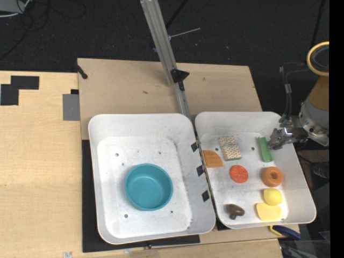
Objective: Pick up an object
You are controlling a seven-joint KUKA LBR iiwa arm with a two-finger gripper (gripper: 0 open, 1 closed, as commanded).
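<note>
Blue and yellow, a small scrap [284,230] that I cannot identify lies on the surface on the near side of the green bar [264,149], just outside the right bin [252,121]. Inside that bin, nearer than the green bar, sit a yellow lump [270,204] and, to its left, a brown lump [234,211]. Closer to the bar come an orange ring [272,176] and a red disc [238,173], both near it but apart. A flat orange tile [212,159] and a patterned block [230,148] lie to the left of the green bar. The block is near the bar without touching it. Well to the bar's left, a teal bowl [149,186] sits in the left bin [107,128].

The gripper [279,137] hovers just right of the green bar's far end, close to the bin's right wall. Whether it is open or closed, I cannot tell. Nothing visible is held, so the pick looks not yet made, and the green bar seems the likeliest target.

Risks from here: the bar is slim and lies flat, so a descent slightly off centre would likely push it aside or pinch only its tip and let it swing out. The wall beside it is close, and a drop too far right could strike the rim. Farther off than the green bar, a metal rail [161,47] slants across the surface, clear of all this.
</note>
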